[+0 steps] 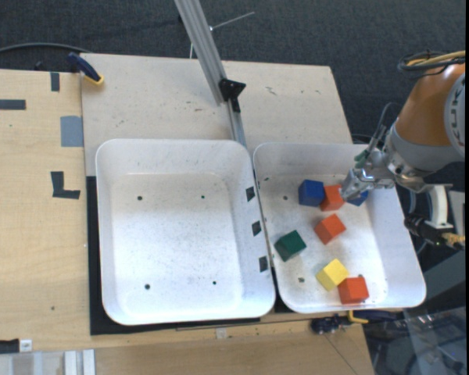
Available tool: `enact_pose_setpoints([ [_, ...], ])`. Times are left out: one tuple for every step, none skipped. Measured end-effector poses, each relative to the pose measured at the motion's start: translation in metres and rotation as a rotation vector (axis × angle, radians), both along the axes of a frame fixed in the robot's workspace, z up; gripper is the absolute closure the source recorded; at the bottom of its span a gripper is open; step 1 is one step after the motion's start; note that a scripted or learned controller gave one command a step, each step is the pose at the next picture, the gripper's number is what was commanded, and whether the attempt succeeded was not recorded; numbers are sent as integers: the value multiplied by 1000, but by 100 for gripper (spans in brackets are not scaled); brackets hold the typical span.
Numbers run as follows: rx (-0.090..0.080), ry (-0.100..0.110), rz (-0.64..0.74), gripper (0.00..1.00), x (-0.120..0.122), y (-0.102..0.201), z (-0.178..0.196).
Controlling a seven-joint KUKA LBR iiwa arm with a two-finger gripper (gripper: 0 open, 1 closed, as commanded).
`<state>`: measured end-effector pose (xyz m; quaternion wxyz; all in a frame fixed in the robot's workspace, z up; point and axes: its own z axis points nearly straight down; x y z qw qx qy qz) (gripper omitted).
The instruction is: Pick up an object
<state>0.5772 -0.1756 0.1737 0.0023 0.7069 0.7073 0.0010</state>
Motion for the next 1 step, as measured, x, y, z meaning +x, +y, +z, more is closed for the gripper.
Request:
enact_pose_setpoints([
  [0,-1,1,100,10,-3,58],
])
